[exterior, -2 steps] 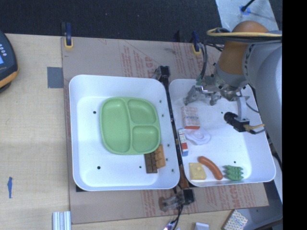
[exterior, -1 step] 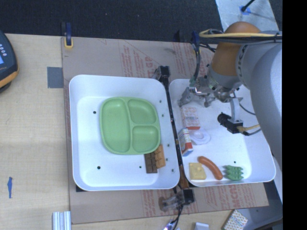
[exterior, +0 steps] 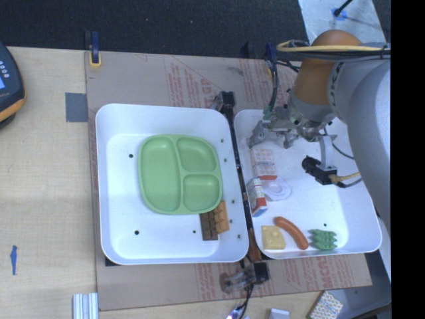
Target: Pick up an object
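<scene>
The gripper [exterior: 273, 135] hangs low over the far end of the right bin [exterior: 355, 234], at about 12 o'clock in it, and its grey metal parts blur together, so I cannot tell how it is set or whether it grips anything. Just at its 6 o'clock lies a red-and-white packet [exterior: 263, 162], with a second packet [exterior: 256, 197] further down beside the bin's left wall and a clear lid [exterior: 278, 191] at that one's 3 o'clock. Along the near edge, around 6 o'clock in the bin, sit a cheese block [exterior: 272, 237], a sausage [exterior: 291, 232] and a green toy [exterior: 324, 239] in a row. In the left bin [exterior: 116, 178] a green plate [exterior: 180, 174] lies centred, with a brown block [exterior: 215, 222] touching it at its 5 o'clock.
</scene>
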You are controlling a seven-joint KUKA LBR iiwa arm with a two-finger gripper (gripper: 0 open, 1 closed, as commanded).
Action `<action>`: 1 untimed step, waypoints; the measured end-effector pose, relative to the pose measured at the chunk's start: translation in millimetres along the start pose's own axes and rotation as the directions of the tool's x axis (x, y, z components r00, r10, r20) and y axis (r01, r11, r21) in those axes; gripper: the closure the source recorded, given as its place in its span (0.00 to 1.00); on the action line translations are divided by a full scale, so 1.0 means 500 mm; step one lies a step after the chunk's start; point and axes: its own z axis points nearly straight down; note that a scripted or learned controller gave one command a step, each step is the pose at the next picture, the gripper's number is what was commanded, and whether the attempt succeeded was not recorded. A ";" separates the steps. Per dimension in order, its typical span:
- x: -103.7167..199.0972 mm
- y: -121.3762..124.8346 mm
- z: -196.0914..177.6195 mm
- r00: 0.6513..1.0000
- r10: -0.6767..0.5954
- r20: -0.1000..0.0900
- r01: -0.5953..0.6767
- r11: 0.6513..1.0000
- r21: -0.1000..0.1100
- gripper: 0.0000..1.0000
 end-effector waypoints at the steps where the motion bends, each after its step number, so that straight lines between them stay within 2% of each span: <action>1: -0.011 -0.040 0.001 1.000 0.003 0.000 -0.003 1.000 0.003 0.00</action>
